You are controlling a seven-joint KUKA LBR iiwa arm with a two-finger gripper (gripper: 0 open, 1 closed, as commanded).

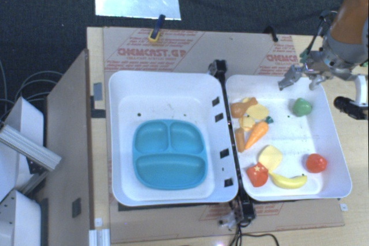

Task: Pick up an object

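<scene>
My gripper (301, 78) hangs open above the far edge of the right bin (340, 147), with nothing between its fingers. Just in front of it lies a green round fruit (301, 106). Further toward the bin's left wall lie a carrot (256, 133) and some yellow and orange pieces (251, 112). Near the front lie a pale yellow piece (270, 156), a red pepper (257, 174), a banana (289, 181) and a red tomato (316, 163).
The left bin (124, 95) holds a blue sectioned plate (169, 154). A black divider (228, 129) runs between the two bins. Cardboard (190, 49) lies under the bins at the back.
</scene>
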